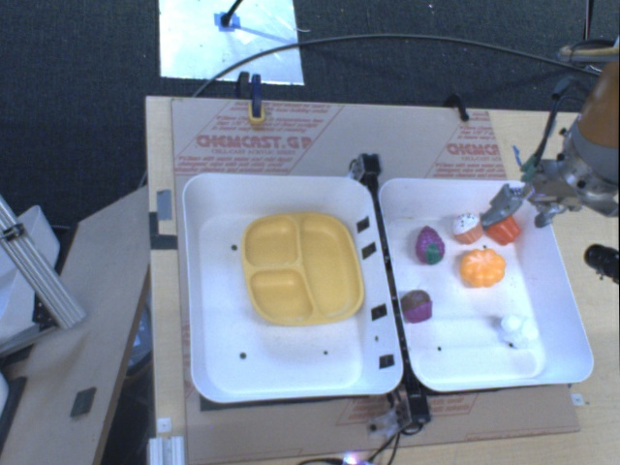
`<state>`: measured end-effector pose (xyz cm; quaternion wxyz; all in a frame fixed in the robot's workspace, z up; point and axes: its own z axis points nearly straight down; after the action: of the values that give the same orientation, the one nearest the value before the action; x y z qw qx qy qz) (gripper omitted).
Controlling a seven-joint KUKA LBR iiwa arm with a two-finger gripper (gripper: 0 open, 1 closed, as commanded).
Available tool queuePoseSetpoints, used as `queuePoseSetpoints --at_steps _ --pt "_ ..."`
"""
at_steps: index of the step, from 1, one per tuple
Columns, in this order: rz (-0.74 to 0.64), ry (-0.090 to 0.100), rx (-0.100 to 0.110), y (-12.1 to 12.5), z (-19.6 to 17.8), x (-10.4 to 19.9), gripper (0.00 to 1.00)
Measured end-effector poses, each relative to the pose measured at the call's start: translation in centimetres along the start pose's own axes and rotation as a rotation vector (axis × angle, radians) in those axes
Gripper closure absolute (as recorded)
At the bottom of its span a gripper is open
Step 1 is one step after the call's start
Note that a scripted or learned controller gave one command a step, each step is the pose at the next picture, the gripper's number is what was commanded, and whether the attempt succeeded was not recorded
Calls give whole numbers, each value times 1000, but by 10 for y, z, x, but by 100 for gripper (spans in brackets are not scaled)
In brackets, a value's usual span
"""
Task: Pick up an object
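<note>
Nearest you, a small white piece (513,328) lies at the front of the right bin (572,356), with a dark purple fruit (417,305) to its left. Your gripper (513,208) hangs over the bin's back right, above an orange-red toy (502,229); you cannot tell its grip. An orange pumpkin (482,267) sits just below. A yellow tray (296,266) occupies the left bin (208,356).
</note>
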<state>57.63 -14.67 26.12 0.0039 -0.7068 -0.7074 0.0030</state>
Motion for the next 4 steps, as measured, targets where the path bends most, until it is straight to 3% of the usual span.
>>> queuePoseSetpoints --at_steps 1,4 --pt "-2 -2 -11 2 -7 0 0" --pt "0 -1 -10 1 150 -20 0"
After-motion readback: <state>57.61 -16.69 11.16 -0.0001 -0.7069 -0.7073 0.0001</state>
